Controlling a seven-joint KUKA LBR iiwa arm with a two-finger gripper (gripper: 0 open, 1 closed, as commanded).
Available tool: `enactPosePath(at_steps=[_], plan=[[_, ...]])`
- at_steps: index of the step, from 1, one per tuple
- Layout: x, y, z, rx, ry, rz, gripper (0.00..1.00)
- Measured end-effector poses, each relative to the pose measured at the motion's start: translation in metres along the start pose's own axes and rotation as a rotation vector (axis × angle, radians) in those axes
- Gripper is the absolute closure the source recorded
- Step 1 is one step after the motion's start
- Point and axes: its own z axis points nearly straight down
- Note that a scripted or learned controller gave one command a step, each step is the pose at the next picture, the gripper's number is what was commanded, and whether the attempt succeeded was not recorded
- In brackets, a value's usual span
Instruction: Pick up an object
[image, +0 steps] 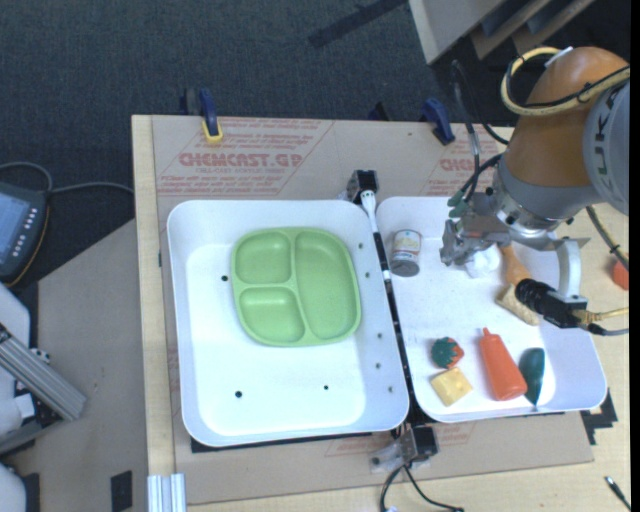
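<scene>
At the upper right of the frame the arm shows a rounded orange band above a grey wrist section, with dark letters on the grey shell at the frame's right edge (only partly legible). A pale cable loops over the orange part, and thin dark cables run down the left side to the metallic gripper assembly.
</scene>
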Motion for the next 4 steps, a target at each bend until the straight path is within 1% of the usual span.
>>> enactPosePath(at_steps=[1,2,3,4], plan=[[0.063,0.012,0.0,-0.002,-0.001,0.0,1.0],[0.107,0.018,0.003,-0.002,-0.001,0.002,1.0],[0.099,0.013,-0.013,-0.003,-0.001,0.006,1.0],[0.093,0.018,-0.013,-0.002,-0.002,0.007,1.0]])
